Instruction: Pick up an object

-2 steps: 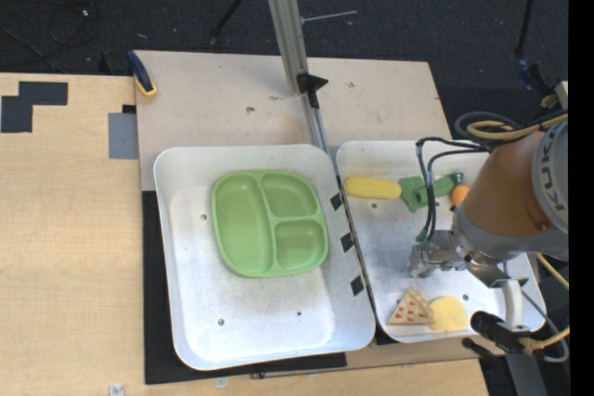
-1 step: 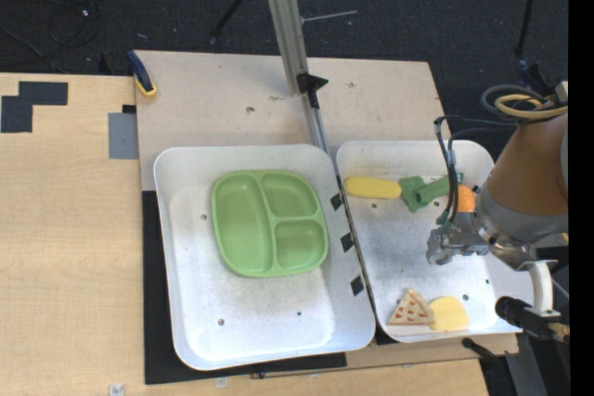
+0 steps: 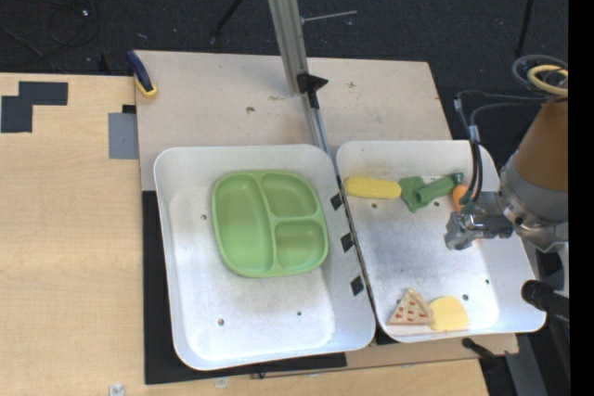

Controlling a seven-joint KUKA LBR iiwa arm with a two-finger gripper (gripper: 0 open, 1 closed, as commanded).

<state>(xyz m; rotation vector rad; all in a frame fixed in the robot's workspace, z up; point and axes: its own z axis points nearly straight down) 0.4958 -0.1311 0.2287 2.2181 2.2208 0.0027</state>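
Note:
In the right bin (image 3: pixel 418 287) lie a yellow corn cob (image 3: pixel 372 189), a green toy piece (image 3: pixel 429 191) with an orange bit (image 3: pixel 459 194) beside it, a waffle-patterned pizza slice (image 3: pixel 409 311) and a yellow chip-like piece (image 3: pixel 450 314). My gripper (image 3: pixel 460 235) hangs over the right side of this bin, just below the green and orange pieces. Nothing is visible between its fingers. The arm comes in from the right edge.
The left bin (image 3: pixel 195 311) holds a green divided plate (image 3: pixel 270 223). A metal post (image 3: pixel 286 23) rises behind the bins. A wooden table surface (image 3: pixel 65 227) lies to the left. A cable (image 3: pixel 476 164) loops above the gripper.

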